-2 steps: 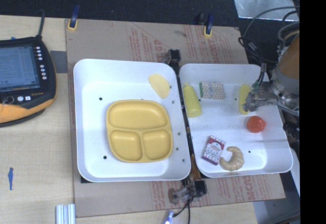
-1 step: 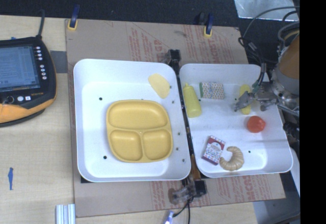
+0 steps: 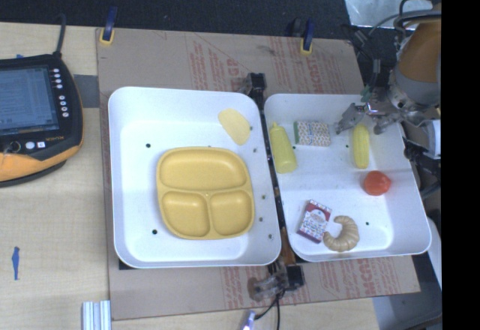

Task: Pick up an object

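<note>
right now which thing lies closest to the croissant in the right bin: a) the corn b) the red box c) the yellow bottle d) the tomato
b: the red box lies right beside the croissant at the near edge of the right bin, while the tomato sits farther up.

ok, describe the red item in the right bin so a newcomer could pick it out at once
Start at the right bin, the one nearest the arm. Along its right side, just below the yellow corn cob under the gripper, sits a small round tomato. It is the only plain red, ball-shaped thing there; the red carton lower down is flat, boxy and printed.
</note>
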Robot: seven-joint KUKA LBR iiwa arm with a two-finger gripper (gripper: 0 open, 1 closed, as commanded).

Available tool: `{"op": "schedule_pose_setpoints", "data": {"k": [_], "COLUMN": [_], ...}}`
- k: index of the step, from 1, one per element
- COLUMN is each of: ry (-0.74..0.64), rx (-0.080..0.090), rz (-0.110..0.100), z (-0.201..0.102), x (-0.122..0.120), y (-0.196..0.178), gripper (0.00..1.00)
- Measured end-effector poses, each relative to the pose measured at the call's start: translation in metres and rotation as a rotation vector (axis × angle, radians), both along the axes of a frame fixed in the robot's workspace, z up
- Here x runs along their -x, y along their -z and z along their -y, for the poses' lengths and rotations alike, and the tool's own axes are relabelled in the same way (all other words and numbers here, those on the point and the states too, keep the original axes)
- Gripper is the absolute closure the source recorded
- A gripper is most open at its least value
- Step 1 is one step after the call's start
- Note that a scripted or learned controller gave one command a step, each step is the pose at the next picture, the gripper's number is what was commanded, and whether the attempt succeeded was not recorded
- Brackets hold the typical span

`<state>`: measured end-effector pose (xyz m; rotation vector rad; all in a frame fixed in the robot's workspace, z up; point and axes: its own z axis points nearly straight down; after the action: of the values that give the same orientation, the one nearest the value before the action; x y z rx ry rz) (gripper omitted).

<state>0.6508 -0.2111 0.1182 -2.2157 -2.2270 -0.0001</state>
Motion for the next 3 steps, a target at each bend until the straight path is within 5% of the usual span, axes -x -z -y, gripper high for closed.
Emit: {"op": "schedule_pose_setpoints", "data": {"k": [1,2,3], "ry": [0.002,0.001,0.002], "rx": [0.001,0.002,0.001], "rz": [-0.004,0.003,-0.004], "z": [-0.006,0.002,0.001], "x": [0.043,0.014,0.041], "y": [-0.01,-0.065,-0.062], "gripper": [0.0,0.0,0.0]}}
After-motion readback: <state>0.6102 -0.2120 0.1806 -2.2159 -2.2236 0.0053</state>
